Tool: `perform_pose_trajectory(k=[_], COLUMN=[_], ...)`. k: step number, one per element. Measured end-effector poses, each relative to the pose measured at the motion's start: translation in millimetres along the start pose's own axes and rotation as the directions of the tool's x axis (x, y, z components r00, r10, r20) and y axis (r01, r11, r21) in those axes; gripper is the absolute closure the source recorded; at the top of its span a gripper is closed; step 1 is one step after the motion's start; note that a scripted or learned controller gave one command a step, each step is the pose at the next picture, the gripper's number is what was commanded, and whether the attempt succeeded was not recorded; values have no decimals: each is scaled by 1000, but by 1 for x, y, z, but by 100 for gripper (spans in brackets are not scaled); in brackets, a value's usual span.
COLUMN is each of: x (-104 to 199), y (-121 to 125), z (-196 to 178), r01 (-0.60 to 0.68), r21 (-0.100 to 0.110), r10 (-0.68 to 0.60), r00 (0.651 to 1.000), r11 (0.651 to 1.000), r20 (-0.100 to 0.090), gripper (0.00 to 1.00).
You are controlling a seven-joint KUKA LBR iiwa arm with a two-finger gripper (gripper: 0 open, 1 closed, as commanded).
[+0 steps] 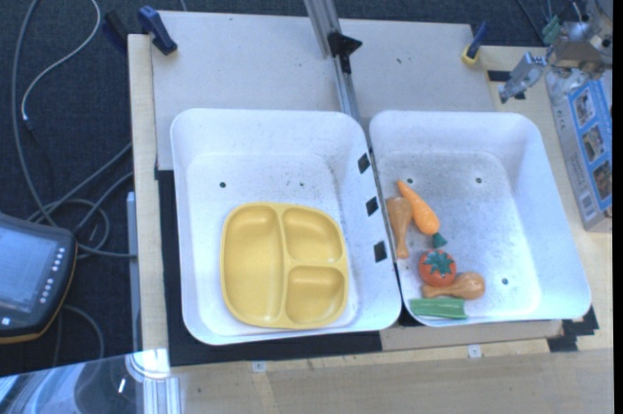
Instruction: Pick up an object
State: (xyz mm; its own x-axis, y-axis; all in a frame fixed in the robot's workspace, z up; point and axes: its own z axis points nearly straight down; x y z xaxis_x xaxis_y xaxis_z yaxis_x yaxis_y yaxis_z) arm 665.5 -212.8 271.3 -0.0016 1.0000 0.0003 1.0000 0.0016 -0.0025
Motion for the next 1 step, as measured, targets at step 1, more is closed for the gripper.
perform_pose_trajectory(k=[1], x=[0], y=[0], z=[0], r01=[0], r21=[0], r10=[0], r00=[1000], r11=[1000], r20=[0], gripper=[0])
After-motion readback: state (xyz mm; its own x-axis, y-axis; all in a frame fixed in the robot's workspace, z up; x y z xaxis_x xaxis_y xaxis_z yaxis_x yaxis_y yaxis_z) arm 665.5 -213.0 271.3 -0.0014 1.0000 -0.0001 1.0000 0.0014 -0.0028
